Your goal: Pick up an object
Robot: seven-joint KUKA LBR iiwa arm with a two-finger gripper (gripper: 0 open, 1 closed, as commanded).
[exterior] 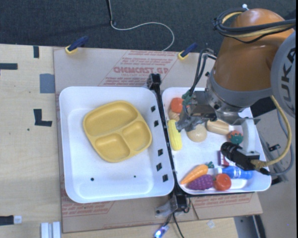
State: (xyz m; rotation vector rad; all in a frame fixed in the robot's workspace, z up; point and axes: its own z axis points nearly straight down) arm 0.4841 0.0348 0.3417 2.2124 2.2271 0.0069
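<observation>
The grey arm with its orange band (251, 46) fills the upper right of the frame and bends down over the right-hand shallow white bin (262, 185). Its two-finger gripper (187, 124) points toward the frame's left and hangs low over the bin's upper left part, just beside a yellow plastic corn cob (175, 135) and a beige rounded toy (197, 133). Whether anything sits in the gripper cannot be told.

An orange-red round toy (176, 104) lies above the gripper. Along the lower edge of the bin lie an orange plastic carrot (194, 173), a purple grape cluster (201, 183) and a red tomato-like ball (222, 182).

The left-hand white bin (72, 148) holds a yellow three-section plate (116, 130) in the middle of the frame.
</observation>
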